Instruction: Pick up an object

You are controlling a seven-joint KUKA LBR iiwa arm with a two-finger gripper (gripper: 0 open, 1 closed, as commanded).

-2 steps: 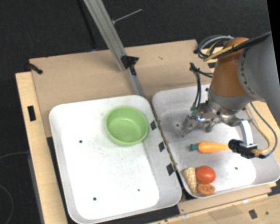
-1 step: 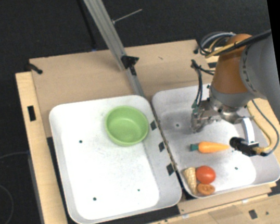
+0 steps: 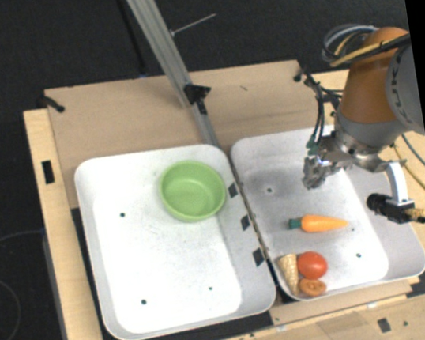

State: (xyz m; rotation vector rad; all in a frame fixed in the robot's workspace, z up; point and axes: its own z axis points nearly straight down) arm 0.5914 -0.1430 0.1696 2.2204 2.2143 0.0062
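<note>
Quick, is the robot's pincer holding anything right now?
Pincer: nothing is between its tips; it hangs over the right bin, above the carrot. Open or closed cannot be told.

The arm [image 3: 373, 100] is a thick, rounded body, grey on its outer shell with a broad orange band [image 3: 368, 88] wrapping it above the wrist. Above that orange band, looped cables [image 3: 344, 39] in grey and yellow curl over the top of the arm. Below the band the shell narrows to a grey metal wrist, ending in a small, dull silver pincer [image 3: 315, 173]. Thin dark wires run down beside the wrist, left of the band. Right of the pincer hangs a pale bracket with a black fitting [image 3: 390, 205].
</note>
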